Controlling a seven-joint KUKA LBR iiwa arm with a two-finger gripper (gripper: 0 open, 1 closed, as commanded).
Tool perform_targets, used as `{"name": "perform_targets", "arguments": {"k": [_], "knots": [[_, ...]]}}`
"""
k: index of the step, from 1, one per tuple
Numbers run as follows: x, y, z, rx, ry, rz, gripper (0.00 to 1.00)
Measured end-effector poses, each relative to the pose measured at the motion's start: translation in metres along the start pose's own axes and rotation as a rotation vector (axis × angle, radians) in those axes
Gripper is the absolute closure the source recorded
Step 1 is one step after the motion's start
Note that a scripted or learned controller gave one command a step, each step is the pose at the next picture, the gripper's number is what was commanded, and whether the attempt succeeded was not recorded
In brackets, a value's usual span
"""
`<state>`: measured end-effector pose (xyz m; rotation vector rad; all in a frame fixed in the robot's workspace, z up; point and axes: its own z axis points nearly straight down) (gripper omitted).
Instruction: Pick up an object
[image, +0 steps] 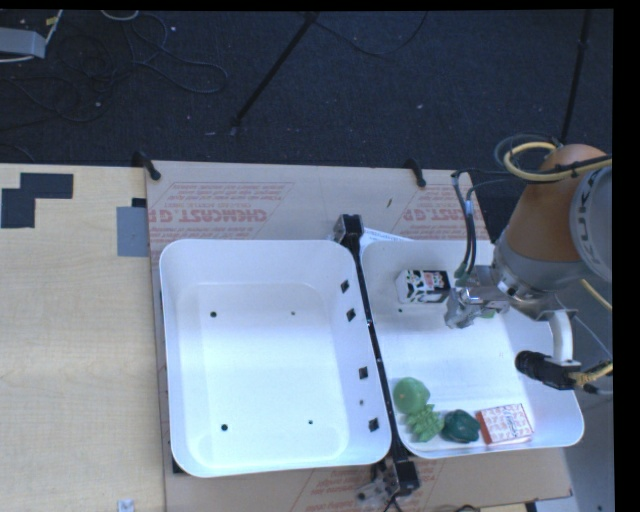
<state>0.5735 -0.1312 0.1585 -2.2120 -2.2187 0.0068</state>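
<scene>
Overhead, two shallow white plastic bins sit side by side on a cardboard sheet, joined along a black clipped divider (362, 330) that runs from far to near between them. The left white bin (180, 300) shows bare floor with a few small dark dots.

The right white bin (560, 425) holds everything else. Along its near edge lie four things in a row: a round light-green ball-like object (409, 393) just beside the divider, a knobbly green leafy-looking toy (425, 423) touching it on the near side, a dark teal rounded lump (460, 427) next to that, and a small flat red-and-white printed box (506, 423) further right, close to the near rim. Well apart from them, at the far side of this bin, rests a small black-and-white printed carton (421, 285).

The grey arm with its orange band (548, 210) comes in from the right, and the metal two-finger gripper (462, 310) hangs over the far part of the right bin, just right of the carton and near to it. Whether its jaws are parted or closed cannot be told from this angle, and nothing can be seen between them.

The middle of the right bin's floor, between the gripper and the near row, lies open.
</scene>
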Motion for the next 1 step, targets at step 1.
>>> {"name": "perform_targets", "arguments": {"k": [1], "knots": [[0.0097, 0.0362, 0.0747, -0.008, -0.004, 0.002, 1.0]]}}
